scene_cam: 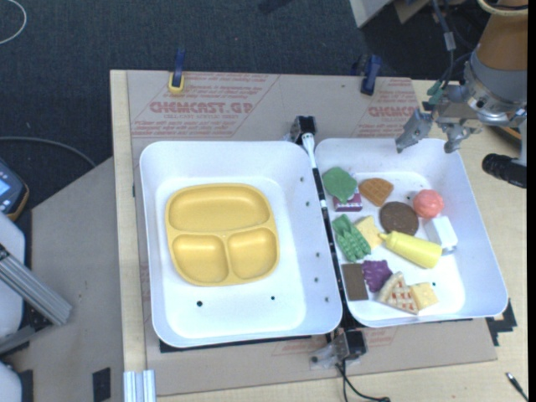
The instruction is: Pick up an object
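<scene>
My gripper (pixel 432 141) hangs open over the far edge of the right bin (pixel 477 224), its two fingers spread with nothing between them. Below it in that bin lie several toy foods: a green leaf piece (pixel 339 182), an orange-brown wedge (pixel 376 190), a brown round patty (pixel 399 218), a pink-red ball (pixel 428 203), a yellow bottle-shaped piece (pixel 410 248), a green ridged piece (pixel 350 237), a purple grape bunch (pixel 377 273) and a waffle slice (pixel 397 293). The nearest items sit a little toward the front of the gripper.
The left bin (pixel 159 249) holds a yellow divided plate (pixel 221 231) with three compartments. Black clips (pixel 303 127) join the bins at the back and the front. Blue clamps (pixel 177 72) hold the cardboard sheet at the bench's far edge.
</scene>
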`<state>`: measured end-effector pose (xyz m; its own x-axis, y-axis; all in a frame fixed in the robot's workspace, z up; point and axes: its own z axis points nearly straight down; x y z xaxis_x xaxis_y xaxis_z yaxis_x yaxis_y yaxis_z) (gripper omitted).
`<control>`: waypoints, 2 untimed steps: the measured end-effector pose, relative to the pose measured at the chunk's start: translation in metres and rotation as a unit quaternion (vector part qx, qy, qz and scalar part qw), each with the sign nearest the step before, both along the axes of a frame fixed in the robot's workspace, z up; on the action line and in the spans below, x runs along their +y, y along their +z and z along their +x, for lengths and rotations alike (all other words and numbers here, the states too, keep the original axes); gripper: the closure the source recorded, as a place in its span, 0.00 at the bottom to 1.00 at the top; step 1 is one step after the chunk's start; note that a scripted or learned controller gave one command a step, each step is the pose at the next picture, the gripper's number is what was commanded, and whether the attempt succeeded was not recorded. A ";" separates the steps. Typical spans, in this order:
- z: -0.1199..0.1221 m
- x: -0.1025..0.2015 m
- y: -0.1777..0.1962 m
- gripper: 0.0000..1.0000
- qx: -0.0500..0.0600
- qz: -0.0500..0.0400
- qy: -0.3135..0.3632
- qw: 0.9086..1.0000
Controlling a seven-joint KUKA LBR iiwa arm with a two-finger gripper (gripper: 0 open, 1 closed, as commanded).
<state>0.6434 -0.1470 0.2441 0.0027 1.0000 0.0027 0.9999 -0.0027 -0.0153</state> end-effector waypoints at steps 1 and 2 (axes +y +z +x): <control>0.002 0.000 0.009 0.00 -0.007 -0.001 0.001 1.000; 0.002 0.001 -0.034 0.00 -0.005 -0.001 0.001 1.000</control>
<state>0.6459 -0.1464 0.2104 0.0001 1.0000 0.0011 1.0000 -0.0001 -0.0060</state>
